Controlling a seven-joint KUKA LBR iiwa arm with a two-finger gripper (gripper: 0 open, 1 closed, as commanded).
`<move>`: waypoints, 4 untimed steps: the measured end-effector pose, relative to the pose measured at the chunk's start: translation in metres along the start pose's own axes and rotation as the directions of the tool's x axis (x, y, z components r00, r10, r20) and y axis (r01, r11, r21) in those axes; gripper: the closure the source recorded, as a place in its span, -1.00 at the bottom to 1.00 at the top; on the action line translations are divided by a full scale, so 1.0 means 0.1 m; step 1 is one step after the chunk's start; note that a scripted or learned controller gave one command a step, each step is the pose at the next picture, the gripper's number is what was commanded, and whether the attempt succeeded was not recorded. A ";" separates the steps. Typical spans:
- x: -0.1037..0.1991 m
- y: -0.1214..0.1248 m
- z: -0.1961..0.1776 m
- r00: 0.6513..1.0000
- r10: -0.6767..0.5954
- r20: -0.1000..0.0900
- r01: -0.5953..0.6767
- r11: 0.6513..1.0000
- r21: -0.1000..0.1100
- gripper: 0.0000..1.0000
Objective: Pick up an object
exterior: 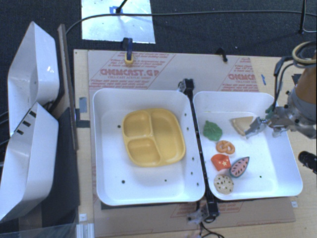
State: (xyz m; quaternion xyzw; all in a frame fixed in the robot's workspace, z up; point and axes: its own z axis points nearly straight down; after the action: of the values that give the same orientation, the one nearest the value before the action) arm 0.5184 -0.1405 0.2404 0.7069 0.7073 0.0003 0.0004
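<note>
The tool (pixel 255 128) is poised beside the bread slice (pixel 241 125), at the right bin's (pixel 285 182) two o'clock. Its spread cannot be told. A descent onto the slice is called for next.

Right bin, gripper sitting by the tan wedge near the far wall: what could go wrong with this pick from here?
1. The gripper is at the edge of the tan wedge, not over its middle, so it may nudge the wedge aside rather than lift it.
2. The wedge lies flat and low, which could make it slip.
3. The right bin wall is near the wrist, so a collision seems possible.
</note>
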 end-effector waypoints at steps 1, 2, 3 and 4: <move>0.00 0.00 -0.11 1.000 -0.001 0.000 0.001 1.000 -0.002 1.00; 0.57 0.54 -0.10 1.000 -0.005 0.000 0.005 1.000 -0.001 1.00; 0.97 1.24 -0.23 1.000 -0.005 -0.001 0.005 1.000 -0.002 1.00; 1.35 0.90 -0.22 1.000 -0.003 -0.001 0.003 1.000 0.000 1.00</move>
State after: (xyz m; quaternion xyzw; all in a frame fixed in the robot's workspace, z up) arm 0.6081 -0.0053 0.2624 0.7058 0.7084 0.0006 -0.0001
